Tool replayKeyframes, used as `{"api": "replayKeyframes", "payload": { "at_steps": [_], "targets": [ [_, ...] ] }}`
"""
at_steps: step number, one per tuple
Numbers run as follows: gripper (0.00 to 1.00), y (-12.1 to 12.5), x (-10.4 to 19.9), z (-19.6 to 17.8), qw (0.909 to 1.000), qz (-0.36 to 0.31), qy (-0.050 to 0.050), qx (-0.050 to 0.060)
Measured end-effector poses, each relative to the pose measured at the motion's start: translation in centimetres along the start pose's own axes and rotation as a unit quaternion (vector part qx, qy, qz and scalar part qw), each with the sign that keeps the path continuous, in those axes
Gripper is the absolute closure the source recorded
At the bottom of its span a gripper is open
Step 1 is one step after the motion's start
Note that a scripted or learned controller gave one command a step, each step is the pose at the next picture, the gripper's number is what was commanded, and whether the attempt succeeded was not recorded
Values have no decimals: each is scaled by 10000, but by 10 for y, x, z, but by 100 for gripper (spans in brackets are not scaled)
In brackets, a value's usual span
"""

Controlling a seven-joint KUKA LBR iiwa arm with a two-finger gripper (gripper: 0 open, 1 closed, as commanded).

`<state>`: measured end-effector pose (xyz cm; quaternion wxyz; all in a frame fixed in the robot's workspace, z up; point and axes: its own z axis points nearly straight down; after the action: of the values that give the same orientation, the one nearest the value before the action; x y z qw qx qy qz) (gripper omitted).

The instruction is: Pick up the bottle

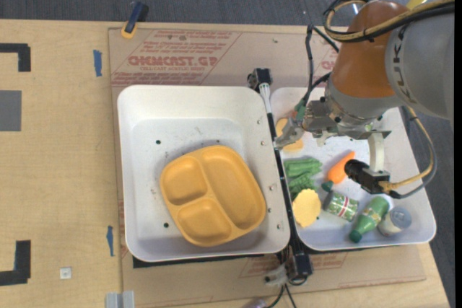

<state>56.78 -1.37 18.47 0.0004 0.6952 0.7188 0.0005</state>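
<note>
In the right-hand white bin [422, 223], near its front corner, a green bottle [369, 218] lies tilted among other small items — a small can [341, 205] just to its left, a yellow disc [306, 208], green leafy pieces [302, 169] and an orange carrot-like piece [339, 168]. The claw [310, 122] hangs over the bin's far left part, well apart from the bottle; how far it is open cannot be told. The left bin [137, 112] holds a yellow divided tray [211, 193].

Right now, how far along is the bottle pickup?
Nothing looks done yet: the green bottle lies in the right bin beside a small can. The arm is over that bin's far end, away from the bottle. Reaching, gripping and lifting remain.
</note>
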Motion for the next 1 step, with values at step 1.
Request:
{"api": "replayKeyframes", "payload": {
  "at_steps": [1],
  "targets": [
    [0, -36, -20, 0, 9981, 619, 6, 16]
  ]
}}
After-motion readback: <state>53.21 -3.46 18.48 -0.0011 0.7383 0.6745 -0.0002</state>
